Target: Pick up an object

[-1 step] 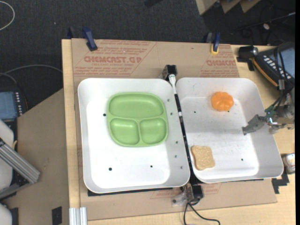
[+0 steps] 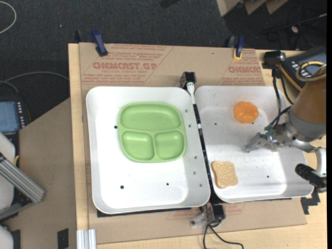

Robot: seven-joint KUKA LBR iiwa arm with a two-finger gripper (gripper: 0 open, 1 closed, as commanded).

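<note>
In the right bin [image 2: 270, 183] lie an orange lumpy object [image 2: 245, 112] near the back and a tan slice of toast [image 2: 224, 174] at the front left corner. My gripper [image 2: 261, 140] hangs over the middle of that bin, reaching in from the right. It sits below and to the right of the orange object and above and to the right of the toast, touching neither. Its fingers [image 2: 252, 146] stand apart with nothing between them, so the gripper is open.
The left bin [image 2: 104, 175] holds a green divided plate [image 2: 152, 131]. A black ridge [image 2: 197, 134] marks where the two bins meet. The arm's orange band [image 2: 314, 105] rises at the right edge, with cables beside it.
</note>
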